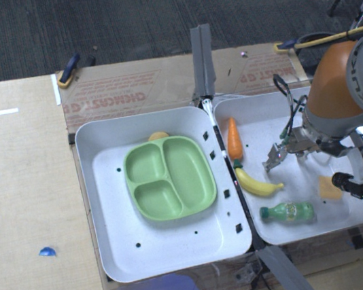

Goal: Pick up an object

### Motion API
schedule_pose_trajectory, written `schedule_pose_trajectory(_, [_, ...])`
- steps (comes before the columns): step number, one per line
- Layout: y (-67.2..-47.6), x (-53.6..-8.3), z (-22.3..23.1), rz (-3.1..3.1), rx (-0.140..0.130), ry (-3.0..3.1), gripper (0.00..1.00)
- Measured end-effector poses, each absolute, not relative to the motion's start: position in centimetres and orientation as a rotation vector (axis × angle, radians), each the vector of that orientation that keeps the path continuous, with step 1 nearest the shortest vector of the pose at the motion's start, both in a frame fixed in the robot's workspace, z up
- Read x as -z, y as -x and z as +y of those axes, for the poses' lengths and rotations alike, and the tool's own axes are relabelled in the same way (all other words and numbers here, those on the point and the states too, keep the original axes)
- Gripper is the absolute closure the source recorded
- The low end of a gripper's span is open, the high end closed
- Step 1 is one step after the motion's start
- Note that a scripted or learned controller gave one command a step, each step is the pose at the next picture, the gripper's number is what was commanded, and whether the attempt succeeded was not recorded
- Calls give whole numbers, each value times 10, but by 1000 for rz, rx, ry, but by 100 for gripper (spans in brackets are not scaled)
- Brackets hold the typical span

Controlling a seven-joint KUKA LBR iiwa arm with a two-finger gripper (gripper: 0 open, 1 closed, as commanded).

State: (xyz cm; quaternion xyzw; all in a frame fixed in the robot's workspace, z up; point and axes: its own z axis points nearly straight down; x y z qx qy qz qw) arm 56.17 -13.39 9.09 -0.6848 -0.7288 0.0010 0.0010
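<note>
Right bin [258, 109]: carrot [233, 138] upright along the left wall, banana [257, 183] just below it, green bottle [287, 212] lying on its side near the front — label unreadable — and a yellow wedge-shaped block [329, 188] toward the right. Gripper [275, 159] hanging over the bin's middle, right of the banana and apart from it, fingers spread, nothing between them. Left bin [103, 209]: green three-compartment tray [170, 177], small yellow item [158, 136] peeking behind its far rim; cardboard sheet [127, 88] beyond, red mirrored print, not legible.
</note>
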Motion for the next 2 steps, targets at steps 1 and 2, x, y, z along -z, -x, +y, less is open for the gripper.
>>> schedule_pose_trajectory(1, [-478,-91,-149,-2301,-2,2136,0])
schedule_pose_trajectory(2, [-541,-91,-150,-2221,-2,2221,0])
